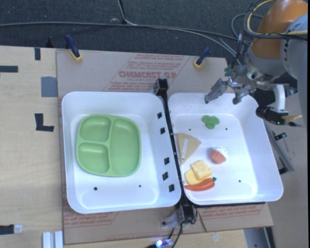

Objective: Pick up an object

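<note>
while the arm (pixel 279 30) hangs over the far right corner of the desk (pixel 20 138), no object is seen lifted, so the task is judged to be at its start. two white bins are set side by side: the left bin (pixel 82 195) carries a green divided plate (pixel 108 145), and the right bin (pixel 248 185) carries the small items. the hand (pixel 225 93) is seen above the far rim of the right bin, its two fingers spread apart with nothing between them. candidate objects are noted in the right bin, largest first: a tan wedge (pixel 187 144) beside the dividing wall, a yellow block (pixel 200 170) nearer the front, a red-orange pepper-like piece (pixel 200 185) touching the block's front edge, a red and white piece (pixel 218 155) near the middle, and a small green piece (pixel 211 121) toward the far side. the green piece is judged nearest to the hand, just below and to the near side of it. left to do: a target must be chosen, the hand lowered around it, closed, and raised. all objects lie flat on the bin floor, apart from the hand.
</note>
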Controlling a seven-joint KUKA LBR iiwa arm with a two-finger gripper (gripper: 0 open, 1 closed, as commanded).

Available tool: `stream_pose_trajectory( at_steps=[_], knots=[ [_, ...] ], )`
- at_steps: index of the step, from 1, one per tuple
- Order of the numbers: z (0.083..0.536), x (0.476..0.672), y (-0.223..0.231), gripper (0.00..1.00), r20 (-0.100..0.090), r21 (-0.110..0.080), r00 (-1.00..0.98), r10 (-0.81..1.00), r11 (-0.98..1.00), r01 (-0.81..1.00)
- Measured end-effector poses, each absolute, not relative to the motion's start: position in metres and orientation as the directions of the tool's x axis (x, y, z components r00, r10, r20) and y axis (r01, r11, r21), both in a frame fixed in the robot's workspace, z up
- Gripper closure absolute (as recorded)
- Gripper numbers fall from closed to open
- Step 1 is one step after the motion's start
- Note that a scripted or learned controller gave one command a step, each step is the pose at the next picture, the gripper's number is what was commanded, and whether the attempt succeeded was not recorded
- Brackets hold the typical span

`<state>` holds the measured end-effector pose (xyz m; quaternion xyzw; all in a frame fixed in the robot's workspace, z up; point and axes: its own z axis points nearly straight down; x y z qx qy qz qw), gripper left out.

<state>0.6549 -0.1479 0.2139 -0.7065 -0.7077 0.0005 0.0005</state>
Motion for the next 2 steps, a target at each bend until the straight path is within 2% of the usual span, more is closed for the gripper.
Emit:
stream_pose_trajectory(
  at_steps=[1, 2],
  knots=[
    [0.151, 0.652, -0.141, 0.0, 0.0, -0.007, -0.002, 1.0, 0.002, 1.0],
    [0.092, 0.657, -0.147, 0.0, -0.002, -0.003, -0.002, 1.0, 0.002, 1.0]
  ],
)
